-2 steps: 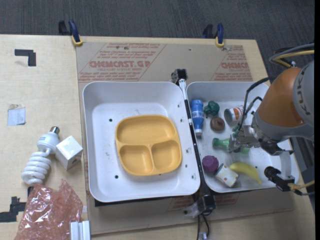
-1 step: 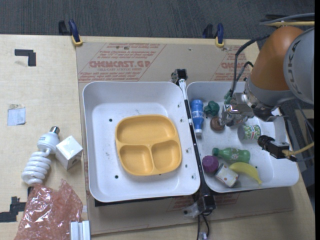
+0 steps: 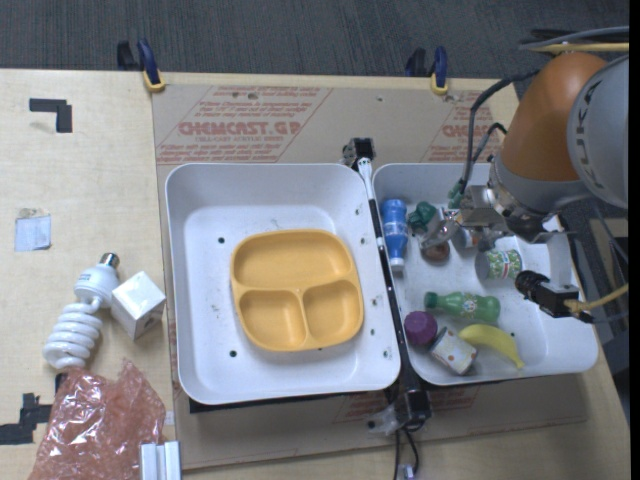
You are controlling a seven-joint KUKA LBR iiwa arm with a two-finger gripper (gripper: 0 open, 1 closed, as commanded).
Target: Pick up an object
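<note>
My gripper (image 3: 442, 235) is low in the right bin (image 3: 560, 353), near its upper left part. A small brown object (image 3: 436, 252) lies directly under its tip, touching or nearly so. A dark green object (image 3: 423, 214) is just above and left of the tip, and a blue bottle (image 3: 394, 230) lies along the bin's left wall. A green-labelled can (image 3: 501, 264) rests to the gripper's right. Lower down lie a green bottle (image 3: 462, 304), a purple object (image 3: 420, 327), a banana (image 3: 492, 342) and a small box (image 3: 453, 353).
The left bin (image 3: 200, 298) holds a yellow divided tray (image 3: 297, 290). The arm's orange band (image 3: 550, 118) hangs over the right bin's upper right corner. Left of the bins, on the bench, are a spiral light bulb (image 3: 80, 313), a white cube (image 3: 138, 303) and crumpled red plastic (image 3: 95, 418).
</note>
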